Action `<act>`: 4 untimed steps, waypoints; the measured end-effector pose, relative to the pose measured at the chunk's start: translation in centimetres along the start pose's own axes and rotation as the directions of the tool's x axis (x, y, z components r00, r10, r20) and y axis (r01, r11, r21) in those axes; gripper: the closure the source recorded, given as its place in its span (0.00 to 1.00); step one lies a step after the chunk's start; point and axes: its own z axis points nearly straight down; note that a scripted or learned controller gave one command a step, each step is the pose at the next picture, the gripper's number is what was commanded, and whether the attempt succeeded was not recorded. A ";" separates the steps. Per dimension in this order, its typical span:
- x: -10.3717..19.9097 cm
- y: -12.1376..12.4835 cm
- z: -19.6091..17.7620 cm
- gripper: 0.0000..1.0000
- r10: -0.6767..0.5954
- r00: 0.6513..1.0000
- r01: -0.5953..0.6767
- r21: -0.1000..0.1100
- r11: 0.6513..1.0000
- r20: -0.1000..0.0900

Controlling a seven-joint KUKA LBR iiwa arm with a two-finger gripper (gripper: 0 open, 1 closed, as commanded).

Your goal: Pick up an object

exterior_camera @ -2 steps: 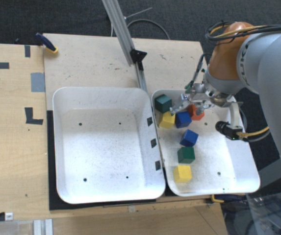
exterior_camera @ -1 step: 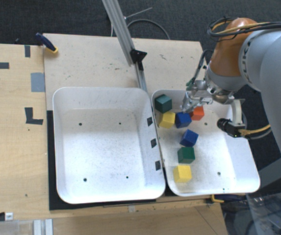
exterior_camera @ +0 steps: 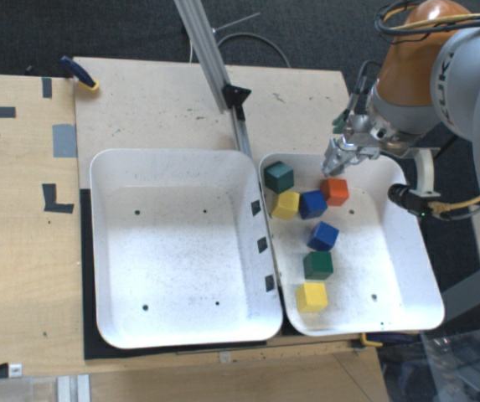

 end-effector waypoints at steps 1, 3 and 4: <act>0.0 0.1 -2.0 1.00 0.001 1.000 -0.001 0.004 1.000 -0.001; 8.7 -6.3 0.0 1.00 -0.003 1.000 0.003 0.010 1.000 -0.002; 13.2 -7.9 -0.4 1.00 -0.004 1.000 0.005 0.009 1.000 -0.002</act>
